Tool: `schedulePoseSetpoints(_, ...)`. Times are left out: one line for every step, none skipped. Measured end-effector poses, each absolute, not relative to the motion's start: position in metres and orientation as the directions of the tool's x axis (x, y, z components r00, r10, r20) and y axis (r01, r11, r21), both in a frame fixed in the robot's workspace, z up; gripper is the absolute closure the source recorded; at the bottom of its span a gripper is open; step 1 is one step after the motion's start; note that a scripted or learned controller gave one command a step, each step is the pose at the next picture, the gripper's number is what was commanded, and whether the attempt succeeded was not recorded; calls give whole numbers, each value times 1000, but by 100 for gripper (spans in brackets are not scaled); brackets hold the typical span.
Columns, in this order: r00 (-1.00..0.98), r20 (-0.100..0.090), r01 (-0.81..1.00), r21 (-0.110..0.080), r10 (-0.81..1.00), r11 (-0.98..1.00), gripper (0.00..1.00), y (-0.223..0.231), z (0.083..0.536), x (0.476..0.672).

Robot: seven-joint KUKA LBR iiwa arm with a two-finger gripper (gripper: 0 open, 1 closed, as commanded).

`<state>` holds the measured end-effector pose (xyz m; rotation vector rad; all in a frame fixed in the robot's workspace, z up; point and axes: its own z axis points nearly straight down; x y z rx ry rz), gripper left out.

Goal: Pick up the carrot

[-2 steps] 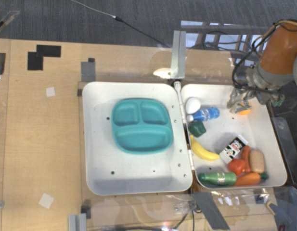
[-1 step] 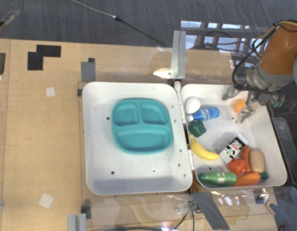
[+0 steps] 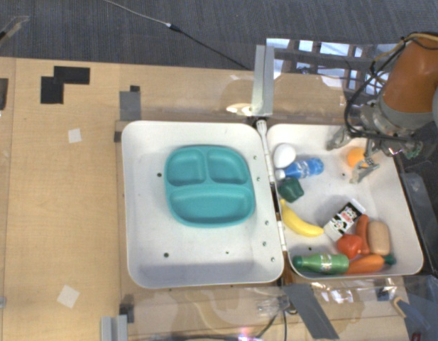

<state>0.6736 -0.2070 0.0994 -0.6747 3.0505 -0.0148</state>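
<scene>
Camera view, near edge first: right bin (image 3: 410,212), front wall. Carrot (image 3: 366,263) lies on its side there, orange, green top pointing right, touching a green bottle (image 3: 322,263) on its left. Just behind it, a red pepper-like piece (image 3: 351,246) and a tan bread roll (image 3: 379,236), both crowding the carrot. A bit further back: banana (image 3: 301,222), black-and-white box (image 3: 343,219). Beyond those, dark green block (image 3: 290,188), blue bottle (image 3: 304,168), white egg-shaped item (image 3: 283,154). Left bin (image 3: 144,212) holds a teal divided plate (image 3: 209,185).

Far end of right bin: end effector (image 3: 368,163), fingers spread, nothing between them; an orange round item (image 3: 355,156) sits just beside. Well apart from the carrot.

Judgement: approach not yet begun. Best bet is travelling to the near wall, descending over the carrot's mid-body, fingers straddling its narrow width, avoiding roll and bottle.
</scene>
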Motion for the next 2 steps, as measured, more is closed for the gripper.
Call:
schedulePoseSetpoints(-1000, 8, -16, 3, -16, 1000, 0, -204, 87, 668)
schedulePoseSetpoints(-1000, -20, -20, -4, -20, 1000, 100, -204, 102, 675)
